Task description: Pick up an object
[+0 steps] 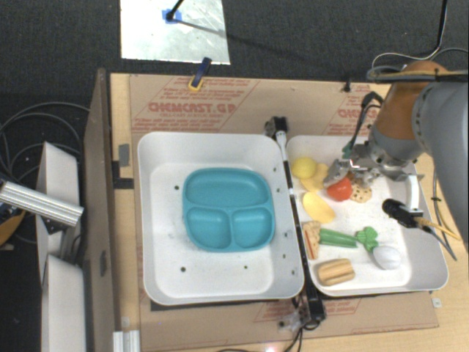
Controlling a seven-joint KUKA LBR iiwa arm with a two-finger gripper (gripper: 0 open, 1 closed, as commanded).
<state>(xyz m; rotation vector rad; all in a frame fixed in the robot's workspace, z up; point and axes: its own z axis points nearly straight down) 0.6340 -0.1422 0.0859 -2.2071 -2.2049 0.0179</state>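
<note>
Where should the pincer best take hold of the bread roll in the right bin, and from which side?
Probably across the middle of the bread roll, from straight above. It lies flat with its long axis left to right near the front wall of the right bin, so closing across the narrow width suits it; space shows around it.

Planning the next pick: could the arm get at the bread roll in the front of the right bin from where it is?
Probably yes. The bread roll lies uncovered near the right bin's front edge, apart from the green vegetable; the gripper is over the red object farther back.
</note>
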